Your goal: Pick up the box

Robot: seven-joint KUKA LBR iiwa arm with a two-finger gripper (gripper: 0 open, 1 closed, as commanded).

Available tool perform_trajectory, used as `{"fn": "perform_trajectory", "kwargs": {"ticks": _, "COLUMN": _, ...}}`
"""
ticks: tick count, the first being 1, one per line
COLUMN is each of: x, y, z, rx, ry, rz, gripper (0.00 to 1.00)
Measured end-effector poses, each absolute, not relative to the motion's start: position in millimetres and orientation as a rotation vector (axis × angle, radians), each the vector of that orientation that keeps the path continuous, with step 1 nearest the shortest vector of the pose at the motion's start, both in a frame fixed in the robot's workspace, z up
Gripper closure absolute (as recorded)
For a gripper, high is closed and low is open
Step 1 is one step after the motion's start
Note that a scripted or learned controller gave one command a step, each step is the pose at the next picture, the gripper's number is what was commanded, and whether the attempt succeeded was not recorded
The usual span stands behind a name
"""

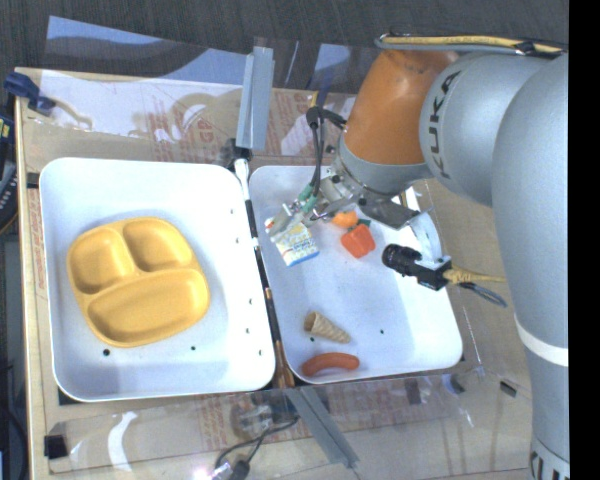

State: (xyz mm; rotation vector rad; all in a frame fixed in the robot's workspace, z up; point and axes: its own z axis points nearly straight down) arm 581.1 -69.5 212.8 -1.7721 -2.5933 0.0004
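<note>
Two white bins sit side by side on the bench [40,408].

Closest to the front of the right bin [435,343] lies a red sausage [330,364], close to the front rim. Just behind it is a small tan cone [325,323], lying on its side. The two are near each other but not touching.

In the left bin [60,198] there is a yellow plate [138,279] with three parts. It lies flat in the middle of that bin.

Farther back in the right bin is the box [294,244]. It is small, white and blue with a bit of yellow, and it lies tilted near the left wall of that bin. To its right is an orange block [358,240], a little apart from the box. A black part [412,262] of the arm sticks out over the bin, to the right of the orange block.

The gripper [310,206] is just behind the box, low over the back of the right bin. Its tip looks very close to the top edge of the box, maybe touching it. I cannot tell if the fingers are spread or pressed together, because they are small and mixed up with green and silver bits.

Behind and to the right is the big grey arm [500,118] with its orange band [395,108].
</note>
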Motion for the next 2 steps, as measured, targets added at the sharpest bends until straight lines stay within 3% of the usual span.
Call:
{"fn": "perform_trajectory", "kwargs": {"ticks": 1, "x": 572.8, "y": -27, "z": 215, "rx": -1.812, "ry": -2.563, "rz": 0.005, "gripper": 1.0}}
{"fn": "perform_trajectory", "kwargs": {"ticks": 2, "x": 596.1, "y": 22, "z": 233, "rx": -1.353, "ry": -2.835, "rz": 0.002, "gripper": 1.0}}
